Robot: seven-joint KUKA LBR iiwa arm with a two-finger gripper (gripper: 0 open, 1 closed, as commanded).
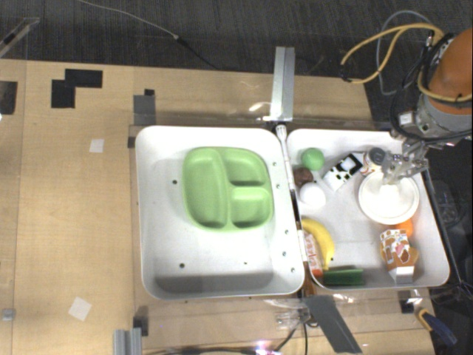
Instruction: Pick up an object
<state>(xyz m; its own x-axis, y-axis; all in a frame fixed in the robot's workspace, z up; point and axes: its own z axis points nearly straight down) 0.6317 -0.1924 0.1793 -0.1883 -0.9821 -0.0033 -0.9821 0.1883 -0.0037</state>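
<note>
Bins sit side by side on the bench. Left bin (pixel 155 198) holds a green tray (pixel 225 187), lying flat near its middle. Right bin (pixel 436 272) is crowded: a green ball (pixel 312 158), a white ball (pixel 312 196), a banana (pixel 319 239) whose long axis runs up and down the view, a dark green item (pixel 343 276), a black-and-white block (pixel 343 171), a white plate (pixel 389 198) and an orange carton (pixel 397 248). The gripper (pixel 403 167) hangs over the plate's upper rim, at the bin's far right; the plate lies directly beneath and just left of it, so it is probably the nearest pick. I cannot tell the claw's state. The arm (pixel 449 87) comes in from the upper right, wrist pointing down.
</note>
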